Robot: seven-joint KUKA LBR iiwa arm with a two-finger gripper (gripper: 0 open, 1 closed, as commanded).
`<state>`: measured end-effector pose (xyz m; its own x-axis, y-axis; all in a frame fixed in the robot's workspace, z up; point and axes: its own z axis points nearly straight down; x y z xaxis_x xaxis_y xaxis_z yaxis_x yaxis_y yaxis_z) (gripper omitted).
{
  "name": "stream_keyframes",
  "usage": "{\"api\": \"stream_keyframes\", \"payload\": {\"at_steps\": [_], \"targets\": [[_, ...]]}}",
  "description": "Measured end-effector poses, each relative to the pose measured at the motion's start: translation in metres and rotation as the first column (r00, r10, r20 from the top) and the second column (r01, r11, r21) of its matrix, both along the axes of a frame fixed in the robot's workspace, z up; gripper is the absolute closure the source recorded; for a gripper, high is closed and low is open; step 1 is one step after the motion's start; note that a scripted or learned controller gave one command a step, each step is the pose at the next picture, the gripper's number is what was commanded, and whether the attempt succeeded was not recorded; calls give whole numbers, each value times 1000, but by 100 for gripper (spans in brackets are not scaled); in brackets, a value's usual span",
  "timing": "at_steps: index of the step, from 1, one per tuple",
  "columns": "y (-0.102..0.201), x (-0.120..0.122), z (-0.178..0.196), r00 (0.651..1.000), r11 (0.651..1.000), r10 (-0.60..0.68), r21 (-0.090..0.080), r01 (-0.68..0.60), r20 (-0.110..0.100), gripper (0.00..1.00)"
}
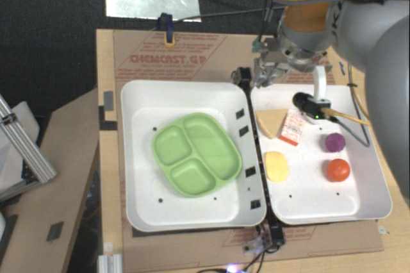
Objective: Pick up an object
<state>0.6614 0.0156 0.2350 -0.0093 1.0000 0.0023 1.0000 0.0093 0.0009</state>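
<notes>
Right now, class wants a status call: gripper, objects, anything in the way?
Gripper over right bin's far left corner, holding nothing seen. Orange ball, purple ball, yellow piece untouched. Nothing blocking.

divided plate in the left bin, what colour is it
Light green, a divided plate with three compartments, lying in the left white bin; it shows plainly in the camera view.

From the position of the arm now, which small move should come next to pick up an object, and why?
Probably a short move toward the camera and down, over the tan wedge. The gripper hangs at the far edge of the right bin, above its rim, and grasps nothing. The wedge is the nearest object, just in front of it, with the small red-and-white box beside it.
</notes>
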Motion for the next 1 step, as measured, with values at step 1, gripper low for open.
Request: {"api": "stream_keyframes", "payload": {"at_steps": [1], "targets": [[49, -3, 7, 1000, 1000, 0, 0, 0, 1, 100]]}}
